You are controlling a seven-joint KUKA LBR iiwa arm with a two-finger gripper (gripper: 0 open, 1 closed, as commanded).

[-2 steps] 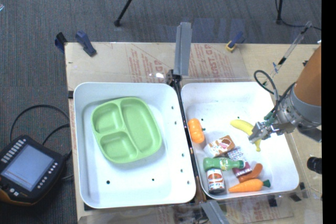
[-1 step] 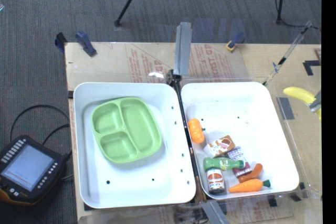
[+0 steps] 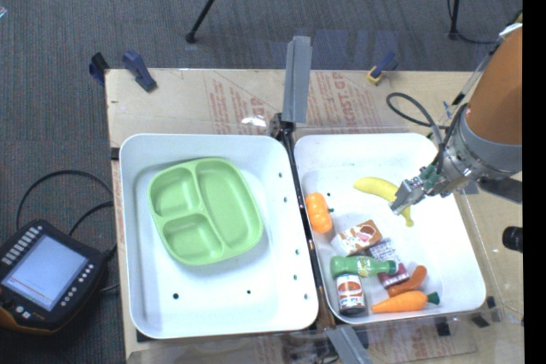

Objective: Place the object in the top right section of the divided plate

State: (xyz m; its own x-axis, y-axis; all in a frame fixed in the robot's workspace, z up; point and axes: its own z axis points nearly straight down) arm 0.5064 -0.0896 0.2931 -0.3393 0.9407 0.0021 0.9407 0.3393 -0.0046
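A green divided plate [image 3: 257, 228] lies in the left bin [image 3: 213, 307], with two small sections on its left and one long section on its right; nothing is in it. In the right bin [image 3: 448, 243] a yellow banana [image 3: 375, 186] lies near the middle. My gripper [image 3: 404, 199] hangs at the banana's right end, reaching in from the right and pointing down and left. Whether it touches the banana cannot be made out.
The right bin also holds an orange fruit [image 3: 319, 213], a brown snack packet [image 3: 358, 236], a green bottle [image 3: 363, 267], a small jar [image 3: 350, 294] and two carrots [image 3: 401, 301]. A grey post [image 3: 297, 85] stands behind the bins. A teach pendant [image 3: 43, 273] lies at the left.
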